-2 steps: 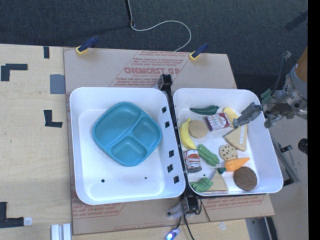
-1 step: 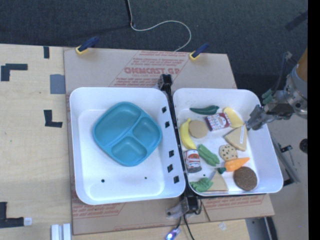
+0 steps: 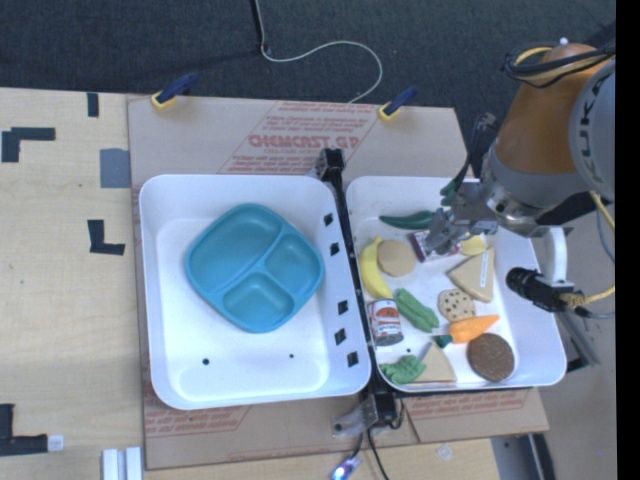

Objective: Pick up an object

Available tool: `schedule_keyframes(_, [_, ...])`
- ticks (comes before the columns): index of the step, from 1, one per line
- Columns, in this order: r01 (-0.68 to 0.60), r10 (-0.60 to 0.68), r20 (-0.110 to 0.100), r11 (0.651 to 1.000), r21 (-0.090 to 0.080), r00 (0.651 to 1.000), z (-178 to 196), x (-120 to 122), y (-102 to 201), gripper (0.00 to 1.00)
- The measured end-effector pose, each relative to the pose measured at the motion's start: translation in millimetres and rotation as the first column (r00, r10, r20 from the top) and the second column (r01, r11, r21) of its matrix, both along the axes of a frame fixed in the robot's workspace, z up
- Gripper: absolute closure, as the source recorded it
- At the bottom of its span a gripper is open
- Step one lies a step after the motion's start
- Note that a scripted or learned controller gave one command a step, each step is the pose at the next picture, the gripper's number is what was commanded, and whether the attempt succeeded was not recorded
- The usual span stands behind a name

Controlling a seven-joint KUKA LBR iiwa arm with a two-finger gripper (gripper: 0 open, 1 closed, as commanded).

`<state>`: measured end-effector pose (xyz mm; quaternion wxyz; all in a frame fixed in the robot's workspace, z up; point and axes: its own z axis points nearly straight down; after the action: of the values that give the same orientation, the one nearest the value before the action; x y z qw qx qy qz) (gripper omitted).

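Two bins: a left bin [image 3: 160,298] and a right bin [image 3: 545,353] sit side by side on a cardboard sheet [image 3: 300,138], meeting along a black divider [image 3: 345,258].
Left bin contents: a blue divided plate [image 3: 255,266] with three compartments, lying near the bin's centre, slightly toward 11 o'clock.
Right bin contents: a crowd of toy food pieces, spread from centre to 6 o'clock.
Banana [image 3: 372,269]: yellow, curved, at 9 o'clock in the right bin, close to the divider.
Round tan piece [image 3: 397,259]: just beside the banana, toward 3 o'clock of it.
Green pepper [image 3: 410,219]: dark, long, at 11 o'clock of the bin, near the gripper.
Can [image 3: 386,322]: small, red and white, at 7 o'clock, near the divider.
Green pod [image 3: 417,309]: just beside the can, toward 2 o'clock of it.
Cookie [image 3: 455,303]: with dark chips, near the bin's centre.
Cheese wedge [image 3: 474,276]: pale, at 12 o'clock of the cookie.
Carrot [image 3: 470,329]: orange, just below the cookie.
Brown disc [image 3: 490,356]: at 5 o'clock in the bin.
Arm [image 3: 545,118]: grey and orange, over the bin's 2 o'clock corner.
Gripper [image 3: 440,236]: low over the bin's upper middle, among the pieces; whether its pincer is apart or together cannot be told.
Clamps [image 3: 173,90]: blue and yellow, at the cardboard's far corners.
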<state>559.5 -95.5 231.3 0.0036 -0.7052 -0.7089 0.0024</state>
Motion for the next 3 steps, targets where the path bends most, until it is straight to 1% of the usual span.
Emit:
schedule_keyframes(1, [0.000,0.000,0.002,1.000,0.000,1.000,-27,-21,61,1.00])
schedule_keyframes(2, [0.001,-0.001,0.001,1.000,0.000,1.000,-47,-54,102,1.00])
schedule_keyframes(3, [0.007,-0.007,0.018,1.000,-0.003,1.000,65,-75,64,1.00])
